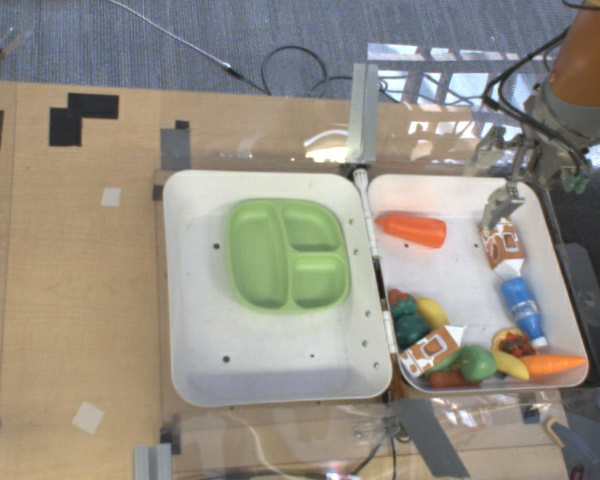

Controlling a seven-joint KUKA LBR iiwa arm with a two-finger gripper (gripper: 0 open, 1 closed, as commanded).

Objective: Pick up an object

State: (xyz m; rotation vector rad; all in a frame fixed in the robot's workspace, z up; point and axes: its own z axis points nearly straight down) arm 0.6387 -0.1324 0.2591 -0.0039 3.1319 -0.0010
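We see the gripper (502, 206) at the right bin's (460, 268) far right corner, just above a small carton (503, 245); whether its fingers are apart, we cannot tell. The left bin (195, 298) holds a green plate (286, 255).

Both bins (190, 368) are white. The left one holds a light green divided plate (286, 254); right of that plate lie an orange carrot (412, 229) and a blue bottle (521, 308).
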